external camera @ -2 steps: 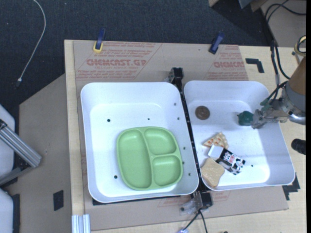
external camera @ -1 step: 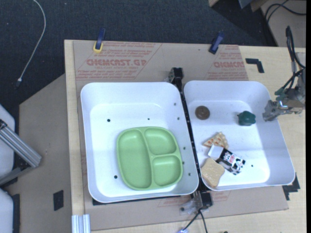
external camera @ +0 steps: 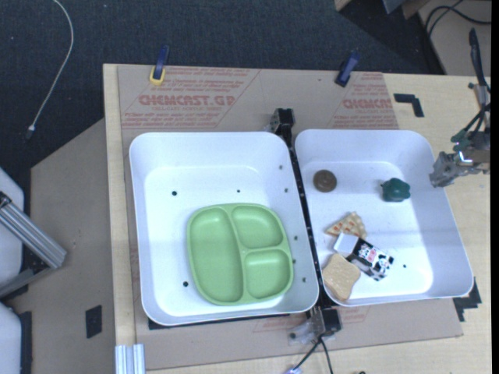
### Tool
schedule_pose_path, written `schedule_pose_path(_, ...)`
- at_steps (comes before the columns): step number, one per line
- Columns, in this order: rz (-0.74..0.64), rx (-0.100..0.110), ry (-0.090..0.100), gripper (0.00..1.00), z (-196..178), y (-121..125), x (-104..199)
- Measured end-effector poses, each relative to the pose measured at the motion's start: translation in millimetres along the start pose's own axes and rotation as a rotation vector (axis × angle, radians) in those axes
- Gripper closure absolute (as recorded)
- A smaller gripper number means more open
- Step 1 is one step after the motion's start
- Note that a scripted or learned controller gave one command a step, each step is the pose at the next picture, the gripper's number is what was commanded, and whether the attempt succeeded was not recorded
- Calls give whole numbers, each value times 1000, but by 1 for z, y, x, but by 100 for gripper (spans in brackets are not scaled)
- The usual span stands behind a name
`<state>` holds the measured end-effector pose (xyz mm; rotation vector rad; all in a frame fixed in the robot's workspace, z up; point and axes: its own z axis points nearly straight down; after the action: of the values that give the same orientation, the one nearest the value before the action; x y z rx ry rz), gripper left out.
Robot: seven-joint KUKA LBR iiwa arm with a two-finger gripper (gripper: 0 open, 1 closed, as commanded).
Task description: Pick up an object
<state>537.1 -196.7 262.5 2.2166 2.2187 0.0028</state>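
Observation:
The right bin (external camera: 437, 232) holds several small objects. A brown round disc (external camera: 325, 181) lies near its left wall and a dark green lump (external camera: 395, 190) sits to the right of it. Lower down lie a tan cracker-like piece (external camera: 347, 226), a black-and-white patterned box (external camera: 366, 256) and a tan slice (external camera: 341, 276). My gripper (external camera: 444, 168) hangs at the far right, just over the bin's right rim, up and to the right of the green lump. It is small, partly cut off, and nothing shows in it.
The left bin (external camera: 156, 170) holds a light green divided plate (external camera: 239, 252). Black clips (external camera: 282, 119) join the bins at the middle seam. Cardboard (external camera: 234, 92) covers the bench, with a yellow-blue clamp (external camera: 159, 66) and a blue clamp (external camera: 347, 68) on its far edge.

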Motion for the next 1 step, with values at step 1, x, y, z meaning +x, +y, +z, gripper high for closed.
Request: schedule_pose_path(1, -5, 6, 5, 100, 3, -5, 56)
